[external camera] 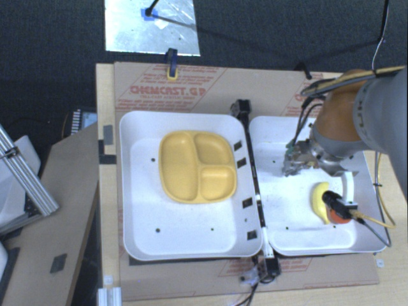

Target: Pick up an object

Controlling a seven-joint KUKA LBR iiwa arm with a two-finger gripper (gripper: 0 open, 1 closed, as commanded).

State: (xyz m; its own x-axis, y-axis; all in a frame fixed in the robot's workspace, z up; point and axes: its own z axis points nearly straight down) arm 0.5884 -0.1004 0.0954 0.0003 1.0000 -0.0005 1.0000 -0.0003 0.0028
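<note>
The grey arm (377,116), orange-banded above the wrist, reaches in over the right bin's (280,240) right edge. Its hand (292,163) is lowered just left of the bin's middle; whether it is wide or narrow cannot be told. A yellow object (318,200) lies apart from the hand, toward that bin's front right corner. The left bin (137,234) holds a yellow divided plate (196,166) at its centre.

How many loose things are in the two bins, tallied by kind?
Yellow divided plate, in the left bin: 1
Small yellow object, in the right bin: 1
Total: 2
An orange patch beside it is too hidden to count.
</note>
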